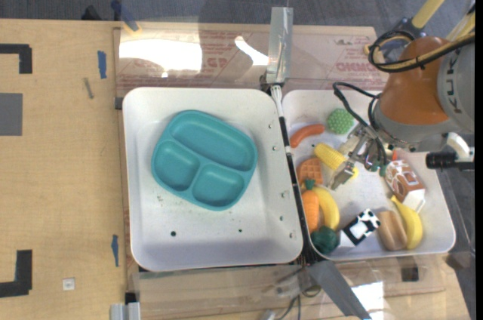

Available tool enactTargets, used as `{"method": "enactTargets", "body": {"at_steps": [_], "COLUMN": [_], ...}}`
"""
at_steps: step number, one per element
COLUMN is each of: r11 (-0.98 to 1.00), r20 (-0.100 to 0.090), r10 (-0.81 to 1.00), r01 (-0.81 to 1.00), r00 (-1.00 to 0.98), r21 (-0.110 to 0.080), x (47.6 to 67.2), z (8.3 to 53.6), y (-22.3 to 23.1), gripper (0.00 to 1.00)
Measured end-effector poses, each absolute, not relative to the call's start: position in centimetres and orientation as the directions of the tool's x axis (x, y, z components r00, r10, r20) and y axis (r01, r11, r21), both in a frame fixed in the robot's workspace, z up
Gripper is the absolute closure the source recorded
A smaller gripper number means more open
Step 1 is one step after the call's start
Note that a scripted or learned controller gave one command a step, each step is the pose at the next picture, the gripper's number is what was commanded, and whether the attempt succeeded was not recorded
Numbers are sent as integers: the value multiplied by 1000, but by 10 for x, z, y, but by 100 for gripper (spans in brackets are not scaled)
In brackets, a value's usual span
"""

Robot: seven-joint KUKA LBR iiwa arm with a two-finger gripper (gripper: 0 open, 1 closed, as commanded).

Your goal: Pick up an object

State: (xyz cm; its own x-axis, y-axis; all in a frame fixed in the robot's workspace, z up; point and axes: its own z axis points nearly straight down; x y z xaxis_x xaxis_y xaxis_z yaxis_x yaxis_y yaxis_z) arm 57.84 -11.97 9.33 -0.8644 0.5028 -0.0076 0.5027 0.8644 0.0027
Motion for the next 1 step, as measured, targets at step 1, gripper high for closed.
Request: {"method": "enactTargets", "body": {"at_steps": [1], "r11": [947], "r20": [-11], "r10": [322], "r01": [322], "r00": [-947], "r21": [2], "x": [644], "z": [89], "y": [-96], "gripper": [0]}}
